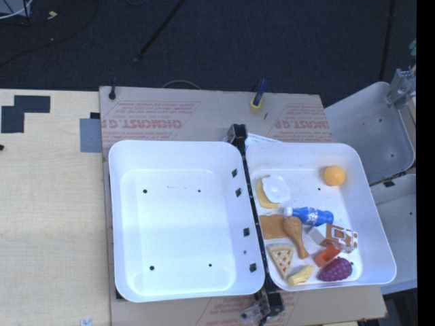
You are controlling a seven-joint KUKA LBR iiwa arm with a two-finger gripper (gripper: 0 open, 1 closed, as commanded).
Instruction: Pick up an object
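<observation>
Orange ball (334, 175) lies apart in right bin (370, 202), clear of toy pile (306, 243): easiest target; descend vertically, centred. Gripper state: cannot tell.

Bright even overhead light, white bins (177, 161) near overexposed with soft interior shading, faint shadows under toys, dark underexposed background, overall mild softness, low resolution

Small pale grey metal end of the arm (400, 90) by the bench's far right edge: angular, dull, unpainted; markings and cables too small to tell.
</observation>
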